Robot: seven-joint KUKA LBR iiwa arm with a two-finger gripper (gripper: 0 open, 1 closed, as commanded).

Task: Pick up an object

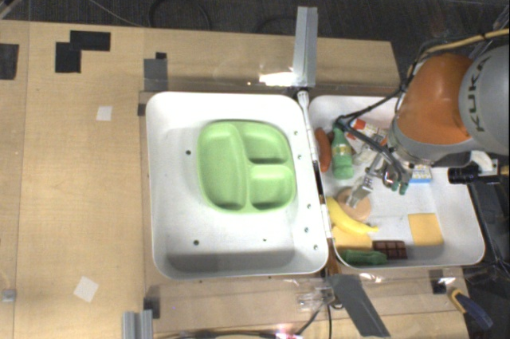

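Observation:
My gripper hangs low over the middle of the right bin, reaching in from the right under the orange-banded wrist. Right beneath its tip lies a tan round object, partly hidden by it. A yellow banana lies just in front of that. A green bottle and a red sausage lie to the gripper's left by the bin's wall. Nothing can be seen lifted off the floor of the bin.
A yellow block, a brown chocolate bar and a green pod lie along the right bin's front. A blue-and-white packet peeks from under the arm. The left bin holds a green divided plate.

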